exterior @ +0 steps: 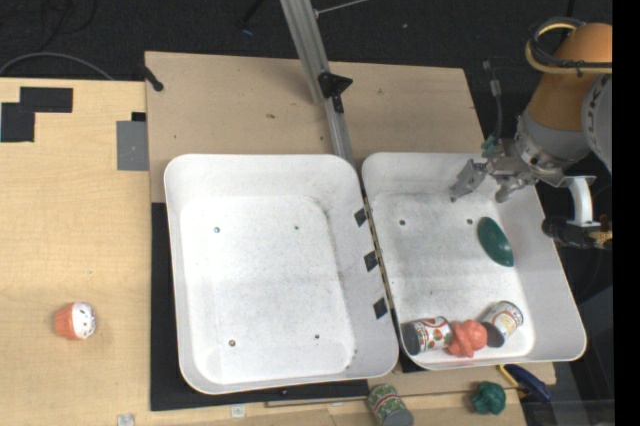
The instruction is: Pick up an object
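Observation:
The right bin point(430, 244) holds a dark green oval object point(495, 242) near its right wall. Along its front edge lie a red-and-white can point(428, 334), an orange-red lumpy toy point(466, 338) and a second small can point(503, 321). My gripper point(487, 182) hangs over the far right part of this bin, up and slightly left of the green object. Its two fingers are spread apart with nothing between them. The arm's orange band point(588, 44) is at the upper right.
The left bin point(260, 264) lies beside the right one. A metal rail point(305, 34) slants down to the bins' shared far corner. An orange-and-white ball point(75, 321) rests on the wooden bench at left. A can point(385, 404) and a green lump point(488, 398) sit in front of the bins.

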Robot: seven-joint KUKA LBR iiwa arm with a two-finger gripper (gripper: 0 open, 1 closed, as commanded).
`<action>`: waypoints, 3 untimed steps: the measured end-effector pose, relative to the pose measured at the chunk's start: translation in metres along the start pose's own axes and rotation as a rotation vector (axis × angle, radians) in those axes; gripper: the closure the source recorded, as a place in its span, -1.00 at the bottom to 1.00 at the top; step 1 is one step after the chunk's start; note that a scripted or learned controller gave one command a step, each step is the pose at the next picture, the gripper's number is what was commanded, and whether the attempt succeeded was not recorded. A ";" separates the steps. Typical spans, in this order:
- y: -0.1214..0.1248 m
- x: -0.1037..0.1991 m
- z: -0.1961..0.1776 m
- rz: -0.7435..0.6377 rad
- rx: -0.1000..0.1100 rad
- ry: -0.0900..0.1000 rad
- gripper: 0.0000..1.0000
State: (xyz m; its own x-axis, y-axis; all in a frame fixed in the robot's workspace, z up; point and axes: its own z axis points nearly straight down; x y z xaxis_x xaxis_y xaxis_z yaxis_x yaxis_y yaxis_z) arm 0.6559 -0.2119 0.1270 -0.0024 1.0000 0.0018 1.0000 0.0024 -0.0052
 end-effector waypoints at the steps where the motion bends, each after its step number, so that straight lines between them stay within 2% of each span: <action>1: 0.001 -0.001 -0.013 -0.001 -0.004 -0.002 1.00; 3: -0.007 -0.006 -0.100 0.002 -0.008 -0.003 1.00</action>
State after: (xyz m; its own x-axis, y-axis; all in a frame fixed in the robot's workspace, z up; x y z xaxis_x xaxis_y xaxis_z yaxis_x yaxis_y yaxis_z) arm 0.6495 -0.2183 0.2267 -0.0007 1.0000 -0.0011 1.0000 0.0008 0.0030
